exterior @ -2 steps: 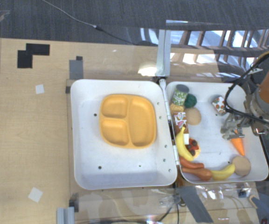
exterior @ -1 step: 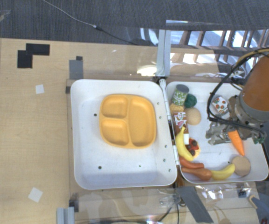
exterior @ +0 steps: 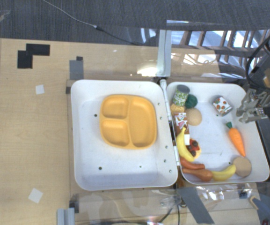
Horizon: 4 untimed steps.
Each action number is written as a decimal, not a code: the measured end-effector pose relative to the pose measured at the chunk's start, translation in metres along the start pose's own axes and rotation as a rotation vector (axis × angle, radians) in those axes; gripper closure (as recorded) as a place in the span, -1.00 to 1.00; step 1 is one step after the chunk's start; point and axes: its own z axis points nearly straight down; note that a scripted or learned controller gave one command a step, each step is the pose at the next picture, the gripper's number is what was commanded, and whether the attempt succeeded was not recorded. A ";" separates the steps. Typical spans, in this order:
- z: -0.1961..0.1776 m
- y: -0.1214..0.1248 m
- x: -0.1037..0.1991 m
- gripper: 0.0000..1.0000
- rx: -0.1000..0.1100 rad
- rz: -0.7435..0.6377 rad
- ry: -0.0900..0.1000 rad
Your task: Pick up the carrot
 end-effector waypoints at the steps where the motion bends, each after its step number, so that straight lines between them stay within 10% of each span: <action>1: 0.130 -0.010 0.041 1.00 -0.011 -0.242 0.013; 2: -0.022 -0.040 0.028 1.00 0.003 -0.344 -0.003; 3: 0.127 -0.048 -0.027 1.00 -0.016 -0.406 0.013; 4: 0.113 0.015 0.030 1.00 -0.010 -0.413 0.007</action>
